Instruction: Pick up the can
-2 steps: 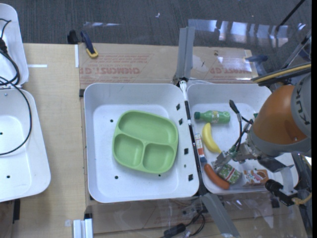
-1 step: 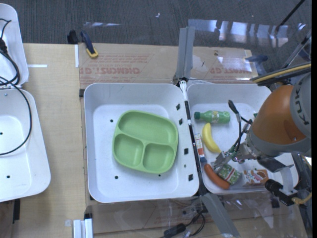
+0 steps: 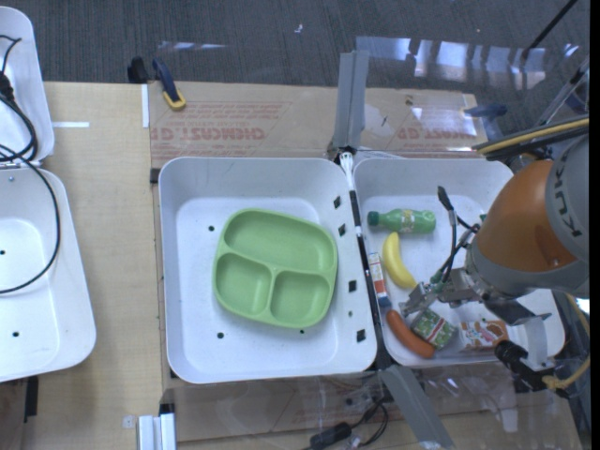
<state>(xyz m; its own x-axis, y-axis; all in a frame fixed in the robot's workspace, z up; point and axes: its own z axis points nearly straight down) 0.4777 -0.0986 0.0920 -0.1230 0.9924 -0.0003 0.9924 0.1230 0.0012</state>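
Near edge first: an orange-red sausage-shaped thing point(image 3: 411, 335) lies in the right bin point(image 3: 422, 164), at its near-left corner, angled. Touching it on the right is the can point(image 3: 432, 327), green label, on its side, near the bin's front wall. A printed packet point(image 3: 483, 332) lies just beside the can, further right and partly under the arm.

The gripper point(image 3: 424, 298) sits right above the can, on its far side, very close or touching - can't say which. Also can't tell whether it's spread or closed; the metal parts blur together from this angle. Nothing is visibly pinched in it. The arm point(image 3: 525, 228) comes in from the right, and its orange band covers the bin's right half.

Rest of the right bin:
- The banana point(image 3: 398, 260) is just left of the gripper, roughly mid-bin.
- The green bottle point(image 3: 401, 219) lies flat beyond the banana, toward the far wall.
- The marker point(image 3: 377, 280) lies along the left wall.

The left bin point(image 3: 169, 251) holds one green divided plate point(image 3: 277, 268), about centred and slightly rotated. The two bins touch along the middle - both sit on cardboard point(image 3: 234, 120).
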